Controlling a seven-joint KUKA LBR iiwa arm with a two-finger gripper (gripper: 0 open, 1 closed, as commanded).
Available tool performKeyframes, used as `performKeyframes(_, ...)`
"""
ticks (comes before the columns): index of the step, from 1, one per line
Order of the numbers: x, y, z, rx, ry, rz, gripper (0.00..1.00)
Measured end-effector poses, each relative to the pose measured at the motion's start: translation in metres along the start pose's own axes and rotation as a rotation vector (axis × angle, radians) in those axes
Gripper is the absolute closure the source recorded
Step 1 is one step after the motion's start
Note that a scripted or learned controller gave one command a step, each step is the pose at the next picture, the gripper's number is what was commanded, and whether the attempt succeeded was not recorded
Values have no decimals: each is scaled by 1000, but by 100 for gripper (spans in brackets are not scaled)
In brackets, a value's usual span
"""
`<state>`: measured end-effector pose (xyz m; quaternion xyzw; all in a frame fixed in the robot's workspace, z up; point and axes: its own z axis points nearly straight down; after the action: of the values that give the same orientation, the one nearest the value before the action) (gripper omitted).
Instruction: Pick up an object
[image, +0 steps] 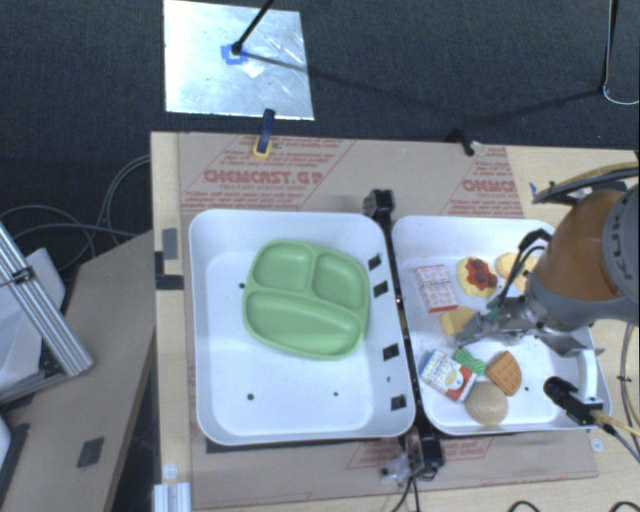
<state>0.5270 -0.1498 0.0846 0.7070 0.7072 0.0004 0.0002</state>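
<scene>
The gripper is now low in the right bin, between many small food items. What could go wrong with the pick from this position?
1. The gripper sits in a tight cluster: a yellow piece, a green piece and a waffle lie close by, so it may push or catch the wrong item.
2. Whether anything is between its fingers is unclear, so it may lift with nothing.
3. The items crowd the right bin, so a nudged one could slide against its wall.
</scene>
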Motion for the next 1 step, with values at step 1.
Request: performKeyframes(1,0,1,-11,-2,0,0,100)
